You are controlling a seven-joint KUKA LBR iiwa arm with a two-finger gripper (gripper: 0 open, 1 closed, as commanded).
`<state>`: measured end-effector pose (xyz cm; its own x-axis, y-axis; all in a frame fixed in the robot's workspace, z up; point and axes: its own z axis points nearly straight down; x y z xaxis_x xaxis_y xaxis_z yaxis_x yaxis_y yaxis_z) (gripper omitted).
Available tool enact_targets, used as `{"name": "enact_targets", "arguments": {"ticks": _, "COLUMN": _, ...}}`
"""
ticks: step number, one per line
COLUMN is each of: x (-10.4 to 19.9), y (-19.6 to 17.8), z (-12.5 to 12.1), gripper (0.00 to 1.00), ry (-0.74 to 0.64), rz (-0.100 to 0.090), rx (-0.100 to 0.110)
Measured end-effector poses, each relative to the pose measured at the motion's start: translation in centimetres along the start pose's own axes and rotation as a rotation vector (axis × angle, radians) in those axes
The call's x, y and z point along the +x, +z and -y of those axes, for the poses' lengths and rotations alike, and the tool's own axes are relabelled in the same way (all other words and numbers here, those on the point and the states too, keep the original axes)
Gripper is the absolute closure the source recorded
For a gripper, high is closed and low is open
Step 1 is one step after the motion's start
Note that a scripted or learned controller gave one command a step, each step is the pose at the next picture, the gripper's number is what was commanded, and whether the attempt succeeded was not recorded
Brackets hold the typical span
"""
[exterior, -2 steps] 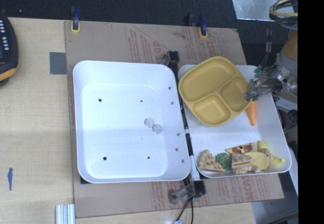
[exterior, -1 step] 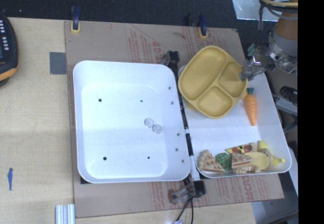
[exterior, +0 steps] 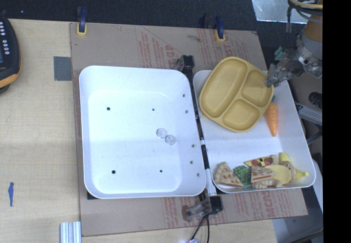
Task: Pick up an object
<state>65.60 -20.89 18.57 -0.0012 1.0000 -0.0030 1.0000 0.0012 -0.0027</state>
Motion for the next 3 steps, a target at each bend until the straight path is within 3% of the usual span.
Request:
{"name": "enact_targets", "arguments": {"ticks": 1, "x": -0.28, "y": 2.78, "z": 0.04, "gripper": 1.0, "ry": -0.002, "rz": -0.002, "rx": 0.004}}
{"name": "enact_targets", "arguments": {"ticks": 3, "x": -0.16, "y": 1.83, "z": 0.01, "gripper": 1.0, "ry": -0.005, "rz": -0.002, "rx": 0.002}}
